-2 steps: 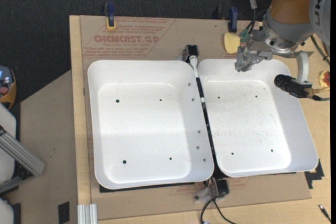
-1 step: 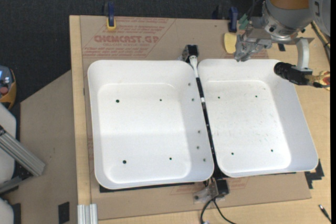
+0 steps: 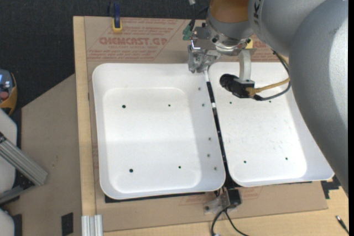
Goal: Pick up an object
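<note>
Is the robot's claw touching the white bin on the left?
Cannot tell. The camera view puts the gripper over the left bin, at its far rim, showing neither contact nor gap.

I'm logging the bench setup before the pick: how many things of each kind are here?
White bins: 2, left and right
Blue clamp: 1
Brown board: 1
Robot gripper: 1
Total: 5
</note>
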Available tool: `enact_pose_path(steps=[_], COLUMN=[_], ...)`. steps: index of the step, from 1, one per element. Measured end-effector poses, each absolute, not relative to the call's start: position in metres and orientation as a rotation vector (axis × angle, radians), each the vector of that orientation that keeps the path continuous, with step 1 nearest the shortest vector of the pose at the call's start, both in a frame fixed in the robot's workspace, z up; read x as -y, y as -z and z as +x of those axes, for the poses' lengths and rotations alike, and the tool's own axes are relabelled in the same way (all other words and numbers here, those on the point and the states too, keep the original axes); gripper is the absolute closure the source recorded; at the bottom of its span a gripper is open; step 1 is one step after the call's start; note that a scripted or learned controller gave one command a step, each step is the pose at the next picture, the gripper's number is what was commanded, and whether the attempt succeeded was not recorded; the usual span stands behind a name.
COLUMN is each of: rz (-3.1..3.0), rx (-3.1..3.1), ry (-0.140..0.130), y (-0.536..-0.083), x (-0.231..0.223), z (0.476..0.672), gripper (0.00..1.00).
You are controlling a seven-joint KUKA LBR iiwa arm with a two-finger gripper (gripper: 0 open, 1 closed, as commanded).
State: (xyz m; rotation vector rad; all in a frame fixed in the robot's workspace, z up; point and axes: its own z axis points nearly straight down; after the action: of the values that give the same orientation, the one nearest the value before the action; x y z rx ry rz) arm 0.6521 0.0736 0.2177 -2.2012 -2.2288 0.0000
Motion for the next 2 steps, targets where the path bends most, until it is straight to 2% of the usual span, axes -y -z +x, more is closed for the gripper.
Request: enact_pose_path(steps=[2], rz=[-2.224], rx=[2.226], ry=[0.011], y=[-0.337], x=[-0.082], z=[0.639], gripper=[1.00])
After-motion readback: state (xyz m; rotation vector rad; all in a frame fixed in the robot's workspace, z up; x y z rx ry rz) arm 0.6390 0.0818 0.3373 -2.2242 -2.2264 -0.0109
